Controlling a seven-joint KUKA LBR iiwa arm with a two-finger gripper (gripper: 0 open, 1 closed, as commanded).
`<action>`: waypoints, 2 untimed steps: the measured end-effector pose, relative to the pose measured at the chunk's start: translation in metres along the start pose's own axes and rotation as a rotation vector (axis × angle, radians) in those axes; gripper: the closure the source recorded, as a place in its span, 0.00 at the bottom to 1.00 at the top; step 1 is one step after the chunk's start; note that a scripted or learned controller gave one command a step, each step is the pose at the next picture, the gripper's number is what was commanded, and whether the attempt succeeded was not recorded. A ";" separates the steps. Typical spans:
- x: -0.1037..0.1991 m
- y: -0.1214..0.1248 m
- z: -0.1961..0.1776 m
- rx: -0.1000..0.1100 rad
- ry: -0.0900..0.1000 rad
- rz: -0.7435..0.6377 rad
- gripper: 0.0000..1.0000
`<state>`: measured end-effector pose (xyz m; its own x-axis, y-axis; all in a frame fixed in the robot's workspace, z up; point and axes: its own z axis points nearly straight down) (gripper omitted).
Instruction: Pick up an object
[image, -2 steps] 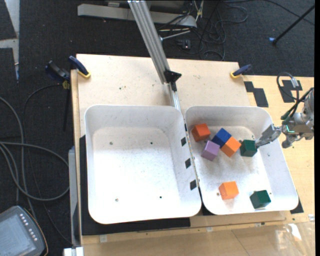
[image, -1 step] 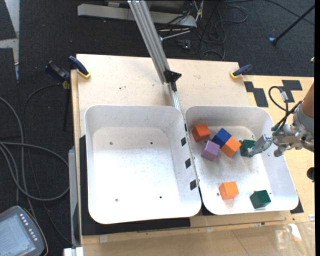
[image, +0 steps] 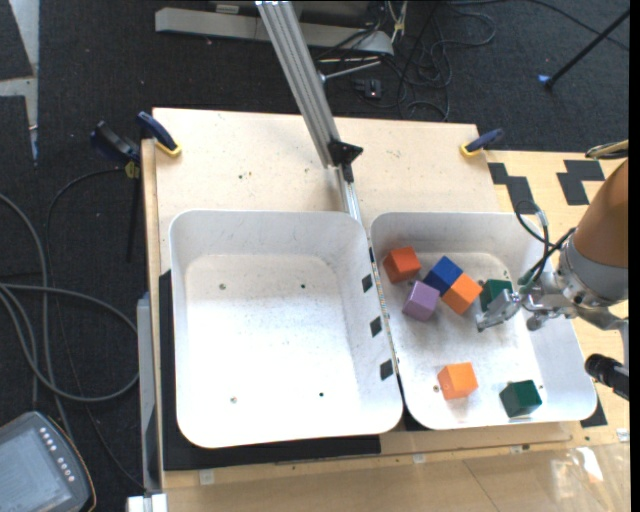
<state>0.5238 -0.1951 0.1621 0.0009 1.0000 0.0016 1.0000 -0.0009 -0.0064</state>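
Over the right bin (image: 560, 385), pincer (image: 497, 312) beside a green block (image: 495, 292), finger spread impossible to tell.

A pale wooden bench (image: 290, 160) stands on dark carpet (image: 70, 90), with black cables (image: 40, 300) trailing at left.

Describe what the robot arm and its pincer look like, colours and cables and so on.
The arm enters from the right as a rounded body, orange-tan above and grey at the wrist segment below. Thin dark cables loop along its near side toward the tool. The pincer is a small silver-grey metal assembly with short fingers, mounted on a metallic bracket. A black knob-like part sticks out beneath the wrist.
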 end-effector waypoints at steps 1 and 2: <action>0.002 -0.002 0.064 0.000 0.000 0.000 0.00; 0.001 0.001 0.050 -0.007 -0.002 -0.001 1.00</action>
<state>0.5241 -0.1937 0.1116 0.0004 1.0000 -0.0006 1.0000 -0.0004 0.0010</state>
